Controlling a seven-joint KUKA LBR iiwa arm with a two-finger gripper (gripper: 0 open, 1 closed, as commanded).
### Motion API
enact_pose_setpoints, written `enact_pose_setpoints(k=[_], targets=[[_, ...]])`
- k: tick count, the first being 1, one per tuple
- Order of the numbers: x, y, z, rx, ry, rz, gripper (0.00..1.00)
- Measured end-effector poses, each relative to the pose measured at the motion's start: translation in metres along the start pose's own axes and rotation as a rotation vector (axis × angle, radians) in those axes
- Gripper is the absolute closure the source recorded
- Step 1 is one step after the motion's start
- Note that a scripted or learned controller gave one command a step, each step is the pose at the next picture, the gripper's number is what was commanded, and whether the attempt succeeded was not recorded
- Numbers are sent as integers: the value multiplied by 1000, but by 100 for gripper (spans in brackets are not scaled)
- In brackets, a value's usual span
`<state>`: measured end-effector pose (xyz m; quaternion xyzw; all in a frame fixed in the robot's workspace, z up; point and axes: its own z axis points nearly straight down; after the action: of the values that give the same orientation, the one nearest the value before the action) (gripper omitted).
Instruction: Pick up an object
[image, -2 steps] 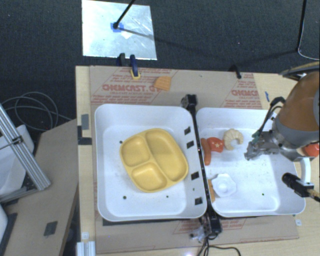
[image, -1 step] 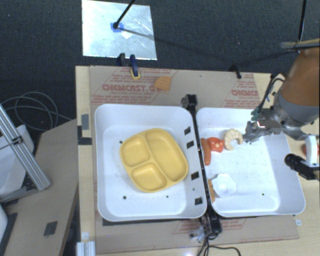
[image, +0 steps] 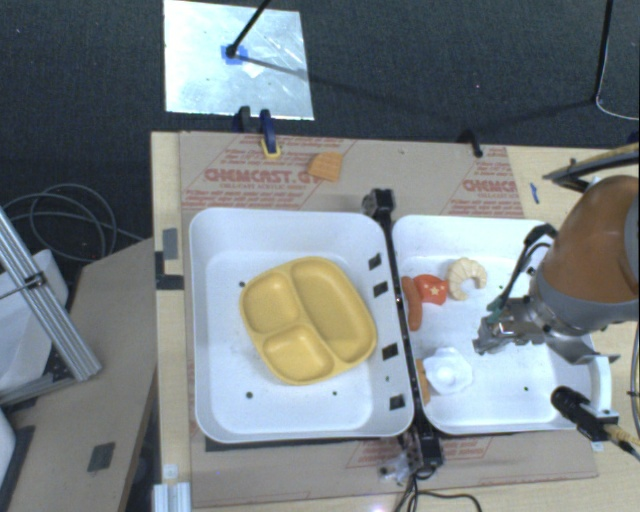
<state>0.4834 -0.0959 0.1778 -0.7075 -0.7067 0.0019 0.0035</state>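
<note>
Objects for pickup are lying in the right bin (image: 520, 415): a red piece w/ pale speckles (image: 431, 289), an orange sausage-shaped item (image: 412, 303) touching its left side, a tan curled piece (shrimp-like) (image: 466, 275) just beside the red one, and a white lumpy item (image: 447, 371) nearer the front-left corner. All four are sitting in the bin's left half, close to the divider (image: 390, 290). Left bin (image: 220, 400) is holding a yellow 3-compartment tray (image: 306, 318); nothing is resting in its compartments. A small tan block (image: 325, 165) is lying on the cardboard (image: 480, 180) behind the bins, outside both.

Arm (image: 598, 255) is reaching in from the right, w/ gripper (image: 497, 333) hanging over the right bin's middle, apart from every item. Nothing is showing between the fingers; cannot tell whether they are spread or closed, as wrist and shadow are masking the tips.

Judgement: approach stage, no grasp made yet. Nearest candidates appear to be the white item and the shrimp-like piece. Recommend picking an isolated target, since red and orange pieces are touching and are risking a double contact. Advise centring over the item before descending, aligning fingers across its narrow axis, keeping clear of the divider wall. White-on-white contrast is making the lumpy item's outline hard to judge; the shrimp-like piece is looking like the cleaner choice.
</note>
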Motion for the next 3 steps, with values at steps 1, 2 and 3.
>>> enact_pose_setpoints(k=[1,2,3], targets=[[128,32,-7,-11,2,-19,100],[119,31,-6,-9,-2,-3,0],[88,2,-6,-6,-2,0,0]])
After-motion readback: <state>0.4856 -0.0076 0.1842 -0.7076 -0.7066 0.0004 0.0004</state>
